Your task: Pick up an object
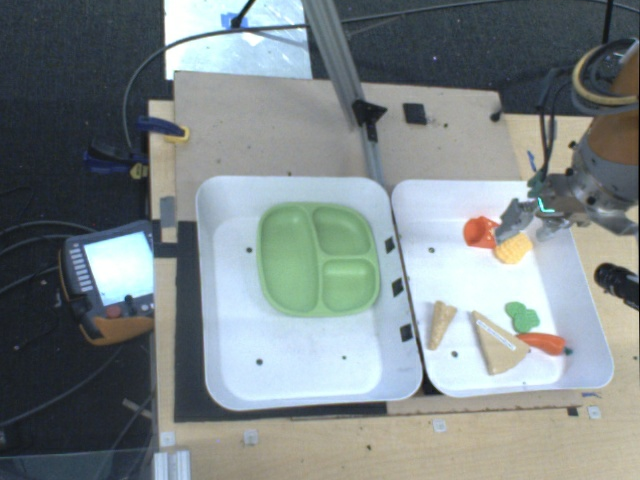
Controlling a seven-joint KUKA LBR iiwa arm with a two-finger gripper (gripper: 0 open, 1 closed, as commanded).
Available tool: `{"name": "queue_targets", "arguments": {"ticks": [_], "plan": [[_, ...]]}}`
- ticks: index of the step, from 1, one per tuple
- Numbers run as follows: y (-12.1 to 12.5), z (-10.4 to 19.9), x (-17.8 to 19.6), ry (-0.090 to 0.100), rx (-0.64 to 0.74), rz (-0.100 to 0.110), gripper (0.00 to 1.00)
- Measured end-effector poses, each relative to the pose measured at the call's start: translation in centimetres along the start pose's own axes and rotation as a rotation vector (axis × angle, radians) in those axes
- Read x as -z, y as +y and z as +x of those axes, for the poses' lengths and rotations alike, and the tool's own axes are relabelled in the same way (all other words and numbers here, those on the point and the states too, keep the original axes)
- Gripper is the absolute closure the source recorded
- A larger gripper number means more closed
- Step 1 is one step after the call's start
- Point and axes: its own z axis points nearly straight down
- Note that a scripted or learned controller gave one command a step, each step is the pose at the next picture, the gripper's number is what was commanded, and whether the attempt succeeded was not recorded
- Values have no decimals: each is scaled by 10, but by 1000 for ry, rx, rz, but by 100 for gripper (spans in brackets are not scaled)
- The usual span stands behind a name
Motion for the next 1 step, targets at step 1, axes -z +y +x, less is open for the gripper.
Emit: {"name": "queue_targets", "arguments": {"ticks": [1], "plan": [[1,0,1,0,0,-3,0]]}}
